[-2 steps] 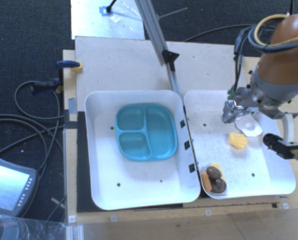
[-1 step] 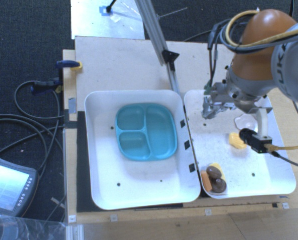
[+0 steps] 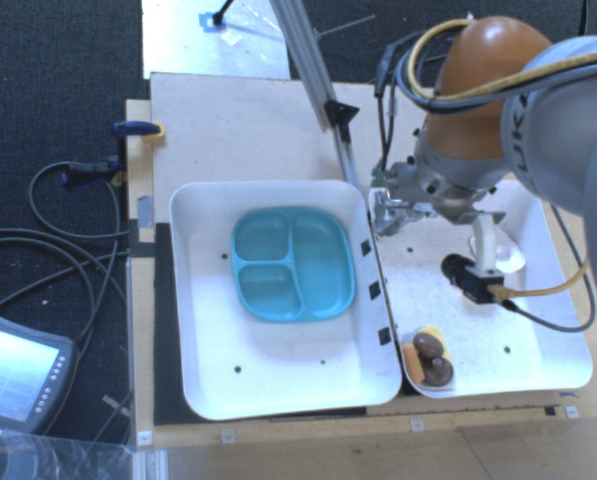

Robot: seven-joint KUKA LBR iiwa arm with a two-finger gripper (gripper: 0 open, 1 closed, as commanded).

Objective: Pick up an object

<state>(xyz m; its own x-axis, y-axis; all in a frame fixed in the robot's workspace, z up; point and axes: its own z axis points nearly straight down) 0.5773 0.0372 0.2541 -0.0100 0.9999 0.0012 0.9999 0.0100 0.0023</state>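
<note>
The right bin (image 3: pixel 538 358) holds a small cluster in its front left corner: brown rounded pieces (image 3: pixel 431 358) with a yellow bit behind them and an orange bit at their left. A white object (image 3: pixel 490 250) lies further back in that bin, partly under the arm. My gripper (image 3: pixel 386 210) hangs low over the back left corner of the right bin, close to the wall between the bins. It is well behind the brown cluster and left of the white object. Nothing shows in its grasp.
A teal divided plate (image 3: pixel 293 263) lies in the left bin (image 3: pixel 208 368). A black plug (image 3: pixel 468 276) on a yellow cable hangs from the arm over the right bin. A slanted metal pole (image 3: pixel 313 63) crosses the back of the bench.
</note>
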